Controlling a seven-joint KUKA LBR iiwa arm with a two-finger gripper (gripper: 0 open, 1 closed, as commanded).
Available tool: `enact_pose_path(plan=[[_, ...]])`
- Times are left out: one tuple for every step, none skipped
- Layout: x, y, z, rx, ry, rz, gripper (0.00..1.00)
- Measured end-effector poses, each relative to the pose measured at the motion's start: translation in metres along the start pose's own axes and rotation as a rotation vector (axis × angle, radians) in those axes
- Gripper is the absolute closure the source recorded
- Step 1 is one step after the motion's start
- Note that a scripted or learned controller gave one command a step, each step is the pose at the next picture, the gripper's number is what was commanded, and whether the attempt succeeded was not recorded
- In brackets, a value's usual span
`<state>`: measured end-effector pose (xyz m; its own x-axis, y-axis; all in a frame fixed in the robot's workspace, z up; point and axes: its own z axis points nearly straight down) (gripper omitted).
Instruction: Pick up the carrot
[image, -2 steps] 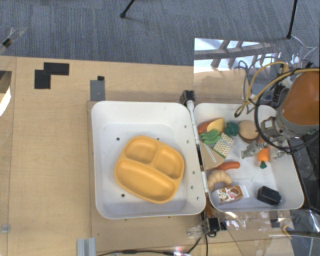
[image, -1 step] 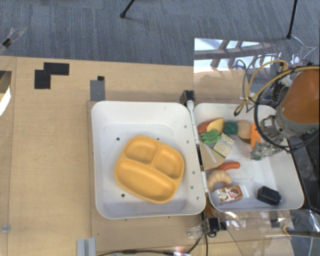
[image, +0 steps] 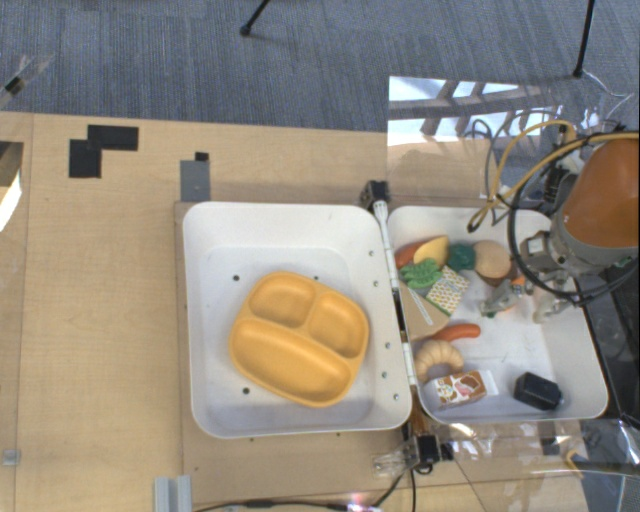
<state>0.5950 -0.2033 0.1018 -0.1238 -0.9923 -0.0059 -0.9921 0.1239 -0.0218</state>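
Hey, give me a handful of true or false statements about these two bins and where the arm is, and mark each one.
1. The yellow divided plate lies in the left bin. True.
2. The carrot lies on the yellow divided plate. False: it lies in the right bin, among the other toy foods.
3. The end effector is over the right bin. True.
4. The croissant sits in the left bin. False: it is in the right bin, just below the carrot.
5. A black object lies near the right bin's lower right corner. True.
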Motion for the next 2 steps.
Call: enact_pose_path(plan=[[0.000, -0.008, 0.015, -0.013, -0.001, -0.351, 0.00], [-0.005, 0.035, 0.013, -0.013, -0.001, -0.544, 0.00]])
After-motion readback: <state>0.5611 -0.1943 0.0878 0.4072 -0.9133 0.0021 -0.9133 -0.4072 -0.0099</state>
